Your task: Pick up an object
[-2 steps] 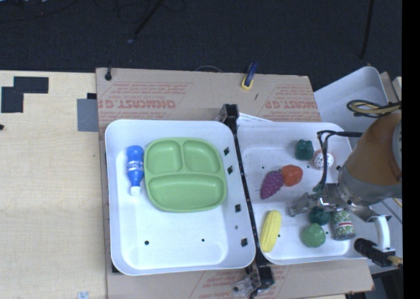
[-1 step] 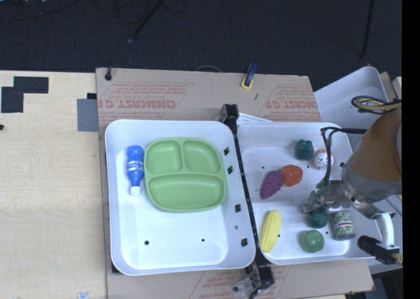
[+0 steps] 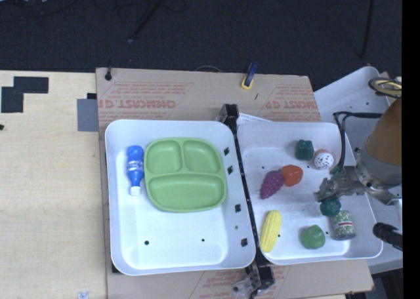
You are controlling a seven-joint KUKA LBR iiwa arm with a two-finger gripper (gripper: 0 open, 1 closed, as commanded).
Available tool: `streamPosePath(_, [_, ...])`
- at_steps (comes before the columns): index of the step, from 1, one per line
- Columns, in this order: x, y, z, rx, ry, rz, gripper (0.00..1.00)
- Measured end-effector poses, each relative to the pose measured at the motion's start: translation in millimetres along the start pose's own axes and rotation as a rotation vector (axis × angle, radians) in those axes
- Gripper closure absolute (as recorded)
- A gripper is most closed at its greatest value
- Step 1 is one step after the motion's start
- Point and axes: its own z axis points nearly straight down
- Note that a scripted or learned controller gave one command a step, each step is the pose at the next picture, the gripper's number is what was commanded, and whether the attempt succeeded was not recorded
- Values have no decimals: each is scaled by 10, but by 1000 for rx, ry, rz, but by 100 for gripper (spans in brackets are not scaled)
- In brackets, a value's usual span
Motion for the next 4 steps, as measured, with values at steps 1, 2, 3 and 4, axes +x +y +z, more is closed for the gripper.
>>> streamPosePath(1, [51,95,-531,-1,0,-2,100])
streamPosePath(2, [40,99,-810,1,1,-2,100])
streamPosePath(3, [598,128,-897,5,4,-6,100])
streamPosePath(4, [1075,186,-810,6,3,-5,100])
